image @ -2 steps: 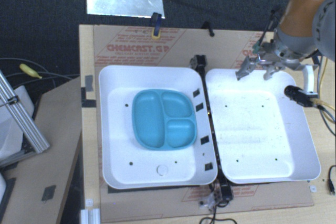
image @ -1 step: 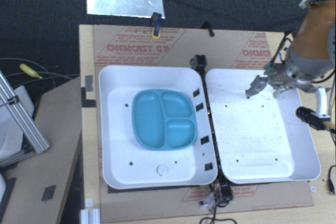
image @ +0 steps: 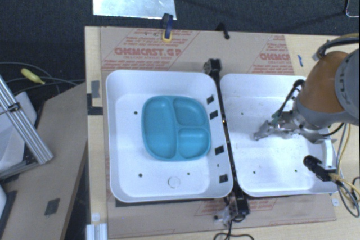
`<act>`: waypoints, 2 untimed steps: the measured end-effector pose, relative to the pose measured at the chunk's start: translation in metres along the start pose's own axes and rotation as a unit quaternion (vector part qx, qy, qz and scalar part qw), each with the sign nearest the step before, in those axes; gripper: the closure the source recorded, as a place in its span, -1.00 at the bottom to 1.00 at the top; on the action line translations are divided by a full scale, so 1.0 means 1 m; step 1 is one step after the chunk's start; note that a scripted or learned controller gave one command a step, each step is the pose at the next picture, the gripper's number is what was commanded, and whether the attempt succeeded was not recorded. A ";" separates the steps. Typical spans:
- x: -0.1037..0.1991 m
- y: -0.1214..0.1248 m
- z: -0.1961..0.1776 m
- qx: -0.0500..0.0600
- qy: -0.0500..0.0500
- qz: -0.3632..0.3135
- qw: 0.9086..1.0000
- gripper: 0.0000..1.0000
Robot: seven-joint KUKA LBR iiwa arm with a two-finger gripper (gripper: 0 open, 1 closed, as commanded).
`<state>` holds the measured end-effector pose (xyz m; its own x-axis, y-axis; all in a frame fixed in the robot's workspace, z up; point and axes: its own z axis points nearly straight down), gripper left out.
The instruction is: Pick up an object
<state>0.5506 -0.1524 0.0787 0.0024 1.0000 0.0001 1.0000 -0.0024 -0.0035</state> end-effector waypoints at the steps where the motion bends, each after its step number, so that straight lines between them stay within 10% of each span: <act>1: -0.021 -0.003 -0.006 -0.003 -0.001 -0.001 1.000 -1.00; 2: -0.056 -0.015 -0.006 -0.003 -0.001 0.000 1.000 -1.00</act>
<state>0.5357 -0.2086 0.0847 0.0015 1.0000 -0.0021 1.0000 -0.0015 0.0023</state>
